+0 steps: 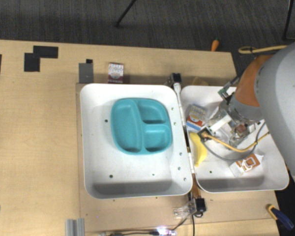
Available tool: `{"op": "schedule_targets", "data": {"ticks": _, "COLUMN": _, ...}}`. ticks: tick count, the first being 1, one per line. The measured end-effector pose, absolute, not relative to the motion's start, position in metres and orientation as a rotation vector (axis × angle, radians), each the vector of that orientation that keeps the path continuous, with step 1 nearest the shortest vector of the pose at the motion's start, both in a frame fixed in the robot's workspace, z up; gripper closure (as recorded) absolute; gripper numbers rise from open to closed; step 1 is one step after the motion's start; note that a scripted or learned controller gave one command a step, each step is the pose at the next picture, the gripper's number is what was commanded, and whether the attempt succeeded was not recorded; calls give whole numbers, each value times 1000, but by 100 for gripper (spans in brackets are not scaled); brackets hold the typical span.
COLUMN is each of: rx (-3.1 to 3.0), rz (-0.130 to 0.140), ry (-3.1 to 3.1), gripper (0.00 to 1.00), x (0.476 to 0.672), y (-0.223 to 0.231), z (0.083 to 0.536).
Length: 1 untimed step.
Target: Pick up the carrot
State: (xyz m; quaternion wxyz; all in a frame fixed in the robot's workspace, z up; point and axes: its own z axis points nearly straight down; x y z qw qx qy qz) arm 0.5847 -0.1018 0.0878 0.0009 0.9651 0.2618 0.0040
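- Nearest the camera, the light wooden surface (39,171) shows a small clear plastic clip (184,211) by its front edge, just below where the two bins meet.
- The left shallow white bin (96,181) holds a teal plastic divided plate (140,126), lying flat near its middle.
- In the right shallow white bin (236,183) a small orange-and-white packet (247,163) lies near the front, and a yellow banana (199,149) rests beside the left wall.
- The grey arm with its orange band (246,90) reaches into this bin; its pincer (221,127) sits low among cables above the banana, and I cannot tell how it stands.
- A crinkled printed wrapper (196,114) lies further back.
- I can't make out the carrot.
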Motion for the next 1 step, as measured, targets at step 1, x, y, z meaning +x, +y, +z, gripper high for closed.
{"op": "schedule_targets", "data": {"ticks": 1, "rx": 2917, "rz": 0, "ry": 1164, "gripper": 0, "x": 587, "y": -151, "z": 98}}
